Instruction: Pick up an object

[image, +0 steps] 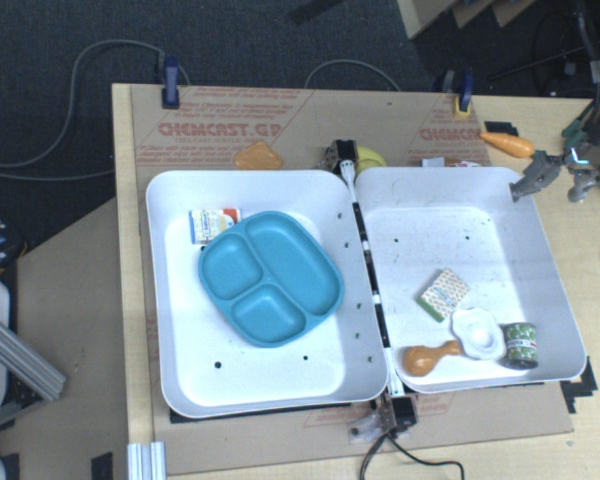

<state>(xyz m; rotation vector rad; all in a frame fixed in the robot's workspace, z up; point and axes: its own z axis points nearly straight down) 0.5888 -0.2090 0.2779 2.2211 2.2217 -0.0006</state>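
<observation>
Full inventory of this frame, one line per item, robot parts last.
left bin: 1, white, left half of bench
right bin: 1, white, right half of bench, beside the left bin
divided plate: 1, blue, three compartments, middle of left bin
small carton: 1, white with red and yellow print, left bin, at the plate's upper left edge
patterned box: 1, pale green and white, middle of right bin
white lid-like piece: 1, white, lower right bin
wooden spoon-like piece: 1, orange-brown, right bin's lower edge
small can: 1, green label, lower right corner of right bin
carrot toy: 1, orange, on the bench above the right bin
clamps: 2, blue, bench's far edge
gripper: 1, grey, above the right bin's upper right corner
</observation>
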